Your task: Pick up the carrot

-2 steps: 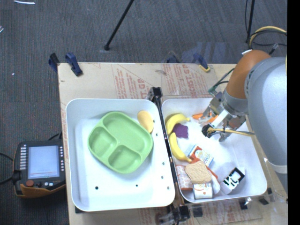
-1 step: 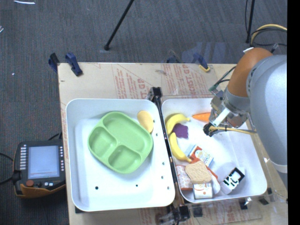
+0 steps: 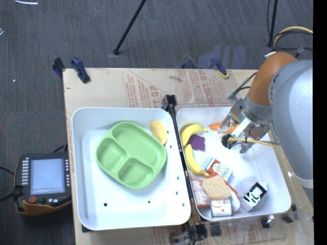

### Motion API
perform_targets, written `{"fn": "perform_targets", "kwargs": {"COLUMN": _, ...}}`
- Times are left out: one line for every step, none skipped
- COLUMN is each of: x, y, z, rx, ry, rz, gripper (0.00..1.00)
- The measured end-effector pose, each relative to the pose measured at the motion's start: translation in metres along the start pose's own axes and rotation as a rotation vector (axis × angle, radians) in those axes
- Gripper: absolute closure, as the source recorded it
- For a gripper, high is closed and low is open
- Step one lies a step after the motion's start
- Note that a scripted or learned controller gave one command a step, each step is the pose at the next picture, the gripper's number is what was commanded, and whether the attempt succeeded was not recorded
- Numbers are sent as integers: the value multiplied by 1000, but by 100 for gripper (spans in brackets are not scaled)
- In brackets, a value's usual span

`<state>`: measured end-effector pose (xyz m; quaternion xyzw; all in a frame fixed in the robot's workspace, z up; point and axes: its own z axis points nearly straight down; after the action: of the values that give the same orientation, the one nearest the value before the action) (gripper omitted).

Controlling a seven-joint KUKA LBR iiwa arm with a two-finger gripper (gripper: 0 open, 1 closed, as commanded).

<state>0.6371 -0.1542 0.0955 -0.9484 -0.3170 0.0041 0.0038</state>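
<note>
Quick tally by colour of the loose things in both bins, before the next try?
Green: 1, the tray
Yellow: 2, the banana and a lemon-like piece
Purple: 1, a small piece
Orange: 1, the carrot by the gripper
Tan: 1, the toast
Red and white: 2, cartons
Black and white: 1, a pack
Total: 9
</note>
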Motion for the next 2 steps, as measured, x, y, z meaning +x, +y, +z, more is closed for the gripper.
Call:
{"fn": "perform_targets", "kwargs": {"x": -29, "y": 16, "z": 9, "rx": 0, "ry": 3, "rz": 273, "gripper": 0}}
{"fn": "perform_targets", "kwargs": {"x": -19, "y": -31, "z": 10, "rx": 0, "ry": 4, "rz": 440, "gripper": 0}}
